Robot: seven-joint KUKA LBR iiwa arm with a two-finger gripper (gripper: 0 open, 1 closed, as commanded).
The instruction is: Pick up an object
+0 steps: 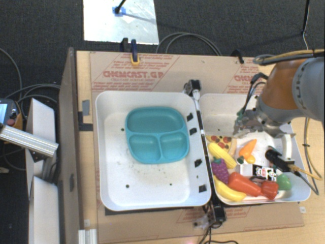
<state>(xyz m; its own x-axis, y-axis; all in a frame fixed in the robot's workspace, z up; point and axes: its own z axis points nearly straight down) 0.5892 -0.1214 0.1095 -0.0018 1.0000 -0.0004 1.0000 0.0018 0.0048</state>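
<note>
A: Status?
B: Approach step. The claw (240, 127) hangs over the right bin (223, 111), towards its back, just behind the toy food pile. I see nothing in it.
A: Open or closed?
B: Can't tell from where I stand, the wrist blocks it.
A: Target?
B: None is named, any object counts. The closest is the carrot (248, 149), just in front of the claw and lying tilted on the pile. It's crowded though, with neighbours touching it.
A: Next move?
B: My read is shift a little toward the front, line up across the carrot's narrow width, then drop. The risk is clipping the corn cob (222, 154) beside it or skidding off the taper.
A: Inventory?
B: Two white bins on the table (152, 67). The left bin (114, 151) holds one teal plate (156, 135) with three compartments. The right bin has one carrot, one corn cob, one bunch of purple grapes (220, 170), one banana (228, 191), one red pepper (246, 184), one green piece (284, 182), one flat dotted bit (219, 139) that may be a pizza slice, and one black-and-white piece (266, 173) I can't identify. That makes eight loose things, all in the front half.
</note>
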